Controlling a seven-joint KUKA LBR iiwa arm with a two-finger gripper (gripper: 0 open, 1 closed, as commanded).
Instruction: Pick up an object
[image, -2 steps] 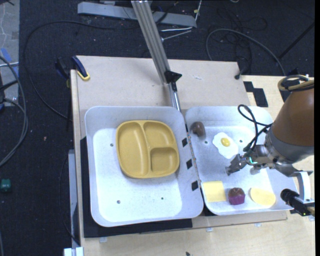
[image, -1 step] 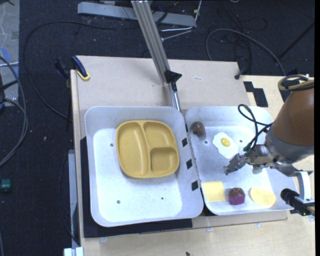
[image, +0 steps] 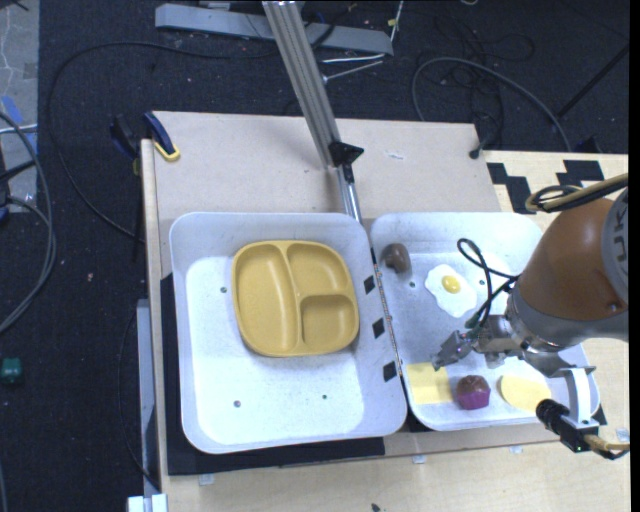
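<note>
The right bin (image: 420, 235) holds a brown lump (image: 397, 258) at its far left, a toy fried egg (image: 449, 285) in the middle, a yellow square slice (image: 427, 383) at the near left, a purple-red round piece (image: 472, 391) beside it and a pale yellow round slice (image: 520, 390) to the right. My gripper (image: 455, 350) hangs low over the bin, just above and behind the purple-red piece, between the egg and the near row of food. Nothing shows between its tips.
The left bin (image: 200, 400) carries a yellow divided plate (image: 296, 297) with three compartments. A grey metal pole (image: 310, 90) slants down to the bins' shared back edge. The arm's orange body (image: 575, 270) covers the right bin's right side.
</note>
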